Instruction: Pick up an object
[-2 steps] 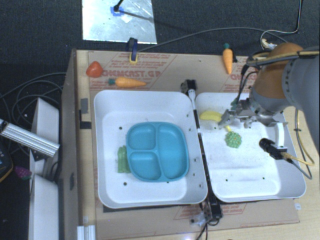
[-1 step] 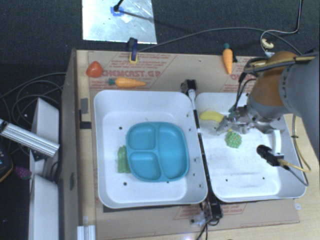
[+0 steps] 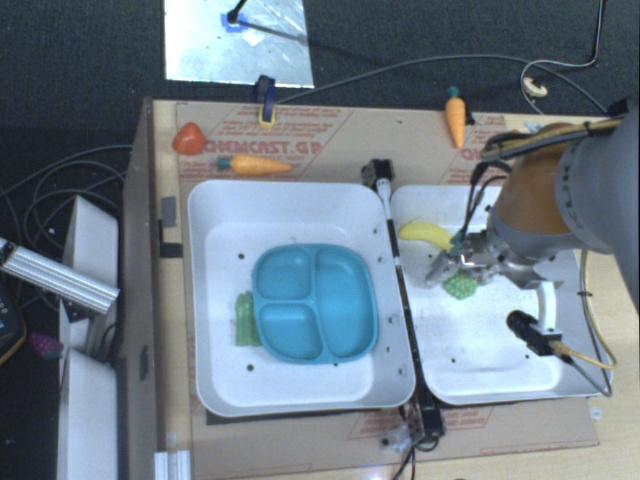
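The hand [image 3: 462, 268] is down in the right bin [image 3: 500, 368], right at a small green toy [image 3: 460, 287]. This looks like the grab step. I cannot tell how wide the hand is, or if it has the toy. Next, it needs to close on the toy and lift straight up. A banana [image 3: 424, 234] lies close by, just past the hand. Far to the other side, the left bin [image 3: 215, 268] has a blue plate [image 3: 315, 303] and a green block [image 3: 246, 320] next to it.
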